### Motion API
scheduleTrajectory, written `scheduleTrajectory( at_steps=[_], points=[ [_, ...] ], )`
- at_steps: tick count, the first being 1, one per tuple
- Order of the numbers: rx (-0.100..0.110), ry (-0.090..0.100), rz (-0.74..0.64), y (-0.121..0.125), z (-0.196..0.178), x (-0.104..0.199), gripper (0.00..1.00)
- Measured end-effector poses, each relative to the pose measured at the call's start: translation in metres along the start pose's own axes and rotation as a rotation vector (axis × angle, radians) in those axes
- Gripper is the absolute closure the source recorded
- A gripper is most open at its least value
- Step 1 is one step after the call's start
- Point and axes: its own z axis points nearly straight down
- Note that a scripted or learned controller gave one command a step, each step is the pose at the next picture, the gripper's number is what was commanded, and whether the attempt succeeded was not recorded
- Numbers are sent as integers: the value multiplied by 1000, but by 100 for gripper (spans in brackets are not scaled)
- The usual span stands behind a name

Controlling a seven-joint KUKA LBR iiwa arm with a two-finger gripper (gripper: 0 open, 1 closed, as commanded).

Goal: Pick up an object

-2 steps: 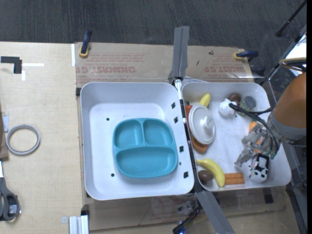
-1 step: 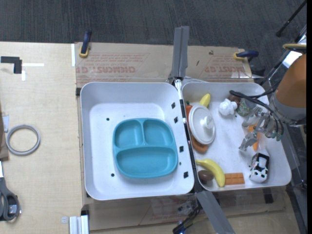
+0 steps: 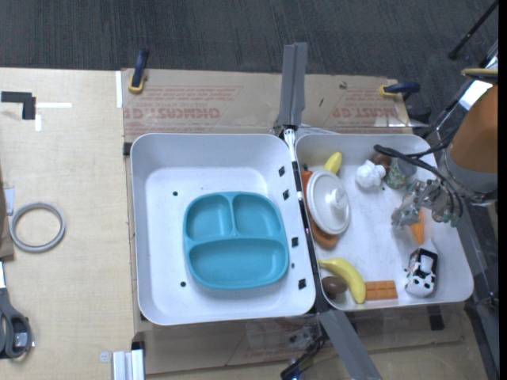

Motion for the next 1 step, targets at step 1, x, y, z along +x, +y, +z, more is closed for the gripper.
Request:
scheduleTrajectory(
  at_steps=[1],
  points=[
    [0, 1, -22, 14, 7, 16, 100]
  ],
)
